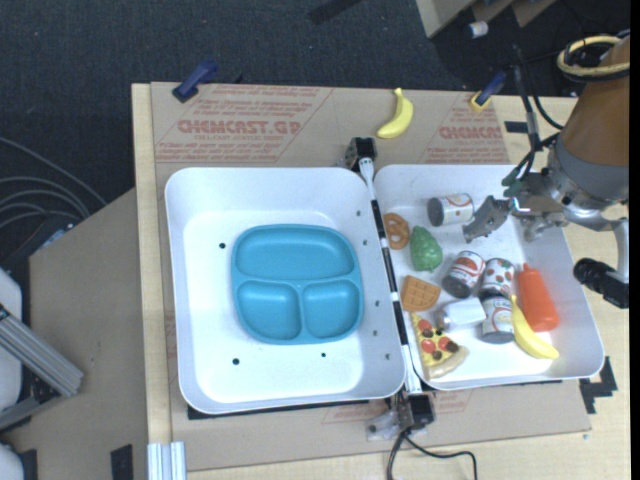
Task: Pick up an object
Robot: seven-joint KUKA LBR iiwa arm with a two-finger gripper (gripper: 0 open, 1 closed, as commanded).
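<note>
Hovering over the right bin's far half, the jaws stood open on nothing, beside a small can. Toys crowded that bin's near-left side; the left bin carried a blue tray, with bare rim all around.

In the right bin lie my choices: a pretzel, a green pepper, three cans on their sides, an orange bottle, a banana, a waffle and a pizza slice.
</note>
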